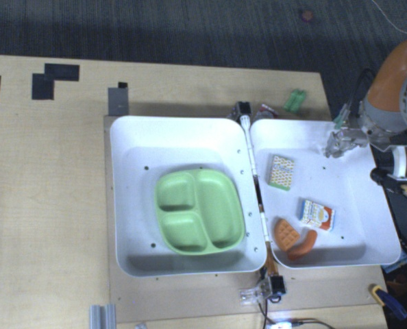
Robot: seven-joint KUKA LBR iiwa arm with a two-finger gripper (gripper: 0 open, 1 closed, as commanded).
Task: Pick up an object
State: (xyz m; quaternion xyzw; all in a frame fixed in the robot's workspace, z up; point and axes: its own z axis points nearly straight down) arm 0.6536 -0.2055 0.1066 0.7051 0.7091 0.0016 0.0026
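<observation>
You've got two white bins side by side on the counter. Left bin: one green divided plate with three compartments, lying flat near the middle. Right bin: four items. Nearest you, one waffle touching one sausage, both by the bin's front-left corner. Just behind them, apart, one small carton with blue and orange print. Further back, one patterned packet, on its own. At the far right rim, the gripper sits over the bin's back edge, well apart from all four items; nothing shows between its fingers, and you can't tell if they're spread or closed. One green thing lies on the counter beyond the bins.
</observation>
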